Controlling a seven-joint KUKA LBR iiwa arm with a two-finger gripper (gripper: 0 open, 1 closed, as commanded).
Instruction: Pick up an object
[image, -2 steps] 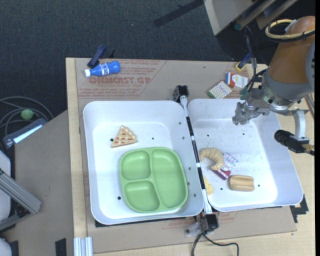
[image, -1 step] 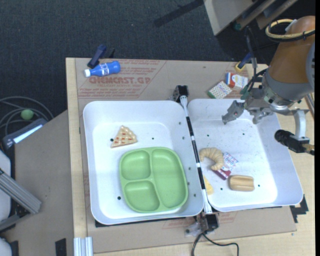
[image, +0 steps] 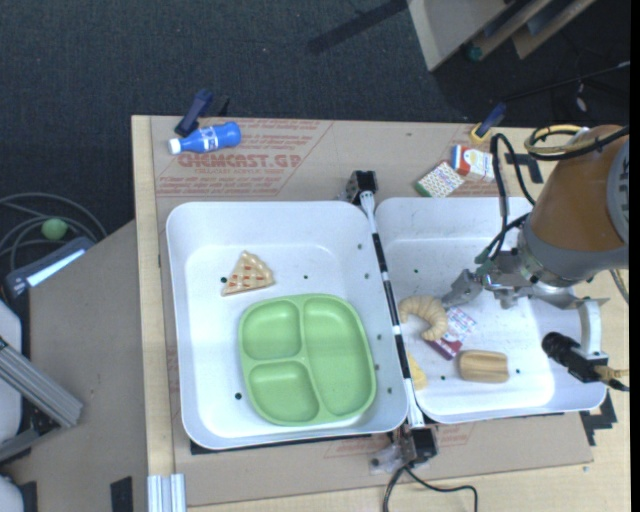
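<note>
My gripper hangs over the middle of the right bin, just above and to the right of a tan croissant. A small red-and-white packet lies beside the croissant. A brown bread roll rests near the bin's front. A small yellow piece sits against the bin's left wall. In the left bin lie a pizza slice and a green divided plate. Nothing shows in the gripper's grasp.
The grey arm with its orange band covers the right bin's far right side. On the bench behind the bins lie a blue-and-white bottle and a small patterned box. A black clip sits where the bins meet.
</note>
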